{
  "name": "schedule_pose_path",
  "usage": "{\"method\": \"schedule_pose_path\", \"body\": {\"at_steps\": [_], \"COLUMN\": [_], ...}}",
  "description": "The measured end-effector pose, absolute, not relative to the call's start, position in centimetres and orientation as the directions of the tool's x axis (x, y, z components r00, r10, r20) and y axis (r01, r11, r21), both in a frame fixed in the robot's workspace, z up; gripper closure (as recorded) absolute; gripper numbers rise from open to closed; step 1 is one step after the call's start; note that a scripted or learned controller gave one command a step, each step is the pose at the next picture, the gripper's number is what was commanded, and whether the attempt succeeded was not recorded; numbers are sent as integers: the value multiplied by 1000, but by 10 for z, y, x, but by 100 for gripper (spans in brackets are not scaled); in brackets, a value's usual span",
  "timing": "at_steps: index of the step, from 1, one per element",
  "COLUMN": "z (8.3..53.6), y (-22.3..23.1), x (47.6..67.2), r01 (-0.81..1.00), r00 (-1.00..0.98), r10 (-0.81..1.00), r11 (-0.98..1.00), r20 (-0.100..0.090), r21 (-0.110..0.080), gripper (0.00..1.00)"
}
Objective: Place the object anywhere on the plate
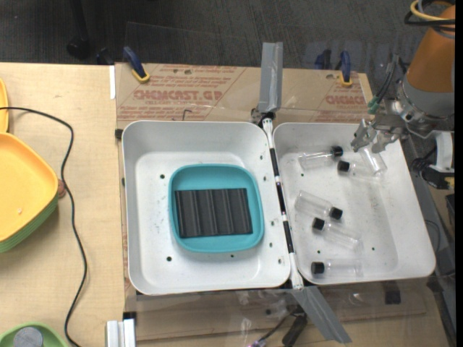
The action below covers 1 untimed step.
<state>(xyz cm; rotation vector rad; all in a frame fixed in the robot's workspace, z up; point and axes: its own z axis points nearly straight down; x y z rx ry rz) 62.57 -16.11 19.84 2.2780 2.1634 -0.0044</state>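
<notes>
A teal plate (215,210) with a dark ridged centre lies in the left white bin (145,194). Several clear vials with black caps lie scattered in the right bin (405,223). One vial (317,158) lies near the far wall, another (364,164) just right of it, and others (318,206) (338,236) (338,268) lie towards the front. My gripper (372,139) hangs over the far right part of the right bin, just above the second vial. Glare and clear plastic hide what lies at its tips.
A yellow and green dish stack (22,194) and a black cable (69,215) lie on the wooden table to the left. Cardboard (188,92) with clamps sits behind the bins. A grey divider (271,74) stands between the bins at the back.
</notes>
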Motion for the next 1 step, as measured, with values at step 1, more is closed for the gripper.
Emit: {"method": "schedule_pose_path", "body": {"at_steps": [1], "z": [199], "y": [-161], "x": [626], "r01": [999], "r00": [52], "r10": [999], "r11": [-52], "r20": [-2], "r21": [-2], "gripper": [0]}}
